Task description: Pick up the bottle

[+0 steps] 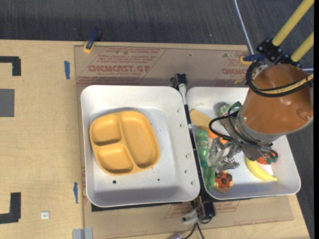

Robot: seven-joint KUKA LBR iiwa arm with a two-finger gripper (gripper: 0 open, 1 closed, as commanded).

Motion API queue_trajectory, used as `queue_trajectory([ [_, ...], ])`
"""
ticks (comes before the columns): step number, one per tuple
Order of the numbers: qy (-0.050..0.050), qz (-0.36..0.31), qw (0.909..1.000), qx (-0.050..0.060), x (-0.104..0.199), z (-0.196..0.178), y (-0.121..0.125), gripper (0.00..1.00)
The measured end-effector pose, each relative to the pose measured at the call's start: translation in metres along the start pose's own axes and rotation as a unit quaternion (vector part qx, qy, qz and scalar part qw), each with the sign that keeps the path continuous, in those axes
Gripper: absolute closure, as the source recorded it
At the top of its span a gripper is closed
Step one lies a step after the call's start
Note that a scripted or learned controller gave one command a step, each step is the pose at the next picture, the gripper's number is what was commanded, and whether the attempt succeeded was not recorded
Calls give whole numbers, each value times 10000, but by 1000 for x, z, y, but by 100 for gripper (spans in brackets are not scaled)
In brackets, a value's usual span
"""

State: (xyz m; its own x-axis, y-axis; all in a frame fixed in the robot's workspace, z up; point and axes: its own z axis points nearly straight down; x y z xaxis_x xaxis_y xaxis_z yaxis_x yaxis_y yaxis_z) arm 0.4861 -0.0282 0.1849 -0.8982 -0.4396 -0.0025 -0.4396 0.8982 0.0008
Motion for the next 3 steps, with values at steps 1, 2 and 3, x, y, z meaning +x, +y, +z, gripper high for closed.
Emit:
queue_trajectory([
  [1,-12,-852,9964,10,19,0,-52,100],
  [2,-12,-3321,9432,6,11,0,-24,100],
  [3,-8,-4815,8765,6,35,-48,-58,100],
])
